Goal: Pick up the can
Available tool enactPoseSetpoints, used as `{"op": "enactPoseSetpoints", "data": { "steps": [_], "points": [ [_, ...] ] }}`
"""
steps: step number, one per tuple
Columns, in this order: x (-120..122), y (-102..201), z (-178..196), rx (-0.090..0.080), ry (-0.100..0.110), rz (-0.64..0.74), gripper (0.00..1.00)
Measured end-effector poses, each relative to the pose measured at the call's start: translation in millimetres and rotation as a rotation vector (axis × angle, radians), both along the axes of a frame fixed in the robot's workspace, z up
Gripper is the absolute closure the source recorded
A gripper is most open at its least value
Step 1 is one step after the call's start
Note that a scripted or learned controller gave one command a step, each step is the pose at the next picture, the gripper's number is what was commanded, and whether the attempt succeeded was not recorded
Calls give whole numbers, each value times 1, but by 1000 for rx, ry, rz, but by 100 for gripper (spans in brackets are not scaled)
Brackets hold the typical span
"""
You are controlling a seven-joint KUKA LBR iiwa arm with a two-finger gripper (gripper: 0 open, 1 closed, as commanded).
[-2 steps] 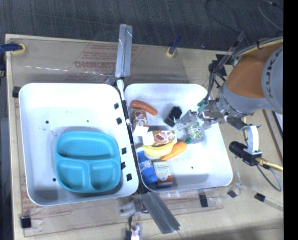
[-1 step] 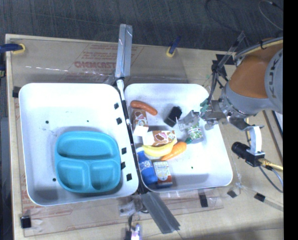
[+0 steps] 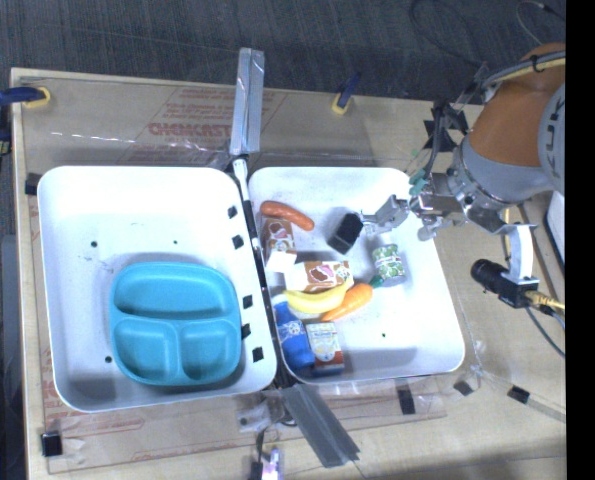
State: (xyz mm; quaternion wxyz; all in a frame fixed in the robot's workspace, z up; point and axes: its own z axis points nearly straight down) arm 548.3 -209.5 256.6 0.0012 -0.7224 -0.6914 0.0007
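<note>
Camera view: gripper [image 3: 409, 211] with fingers spread, holding nothing, above right bin [image 3: 432, 328] near green can [image 3: 388, 263]; left bin [image 3: 72, 268] holds blue tray [image 3: 177, 320].

can [image 3: 388, 264]: a small cylinder with a green and white printed label
state: lying free on the bin floor, nothing gripping it
pose: on its side or tilted, its long axis running roughly up and down the view; the exact tilt is hard to tell
place: in the right bin [image 3: 417, 338], toward its right half, just below the pincer [image 3: 404, 213] and slightly to that view's left of it
gap to pincer: near, but apart; the view shows bare white floor between the can and the fingertips
</note>
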Motion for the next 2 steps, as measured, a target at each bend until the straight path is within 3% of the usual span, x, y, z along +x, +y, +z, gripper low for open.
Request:
{"op": "enactPoseSetpoints", "data": {
  "steps": [1,2],
  "points": [
    [31,6,-40,1,2,73,0],
    [0,0,-45,0,2,73,0]
  ]
}}
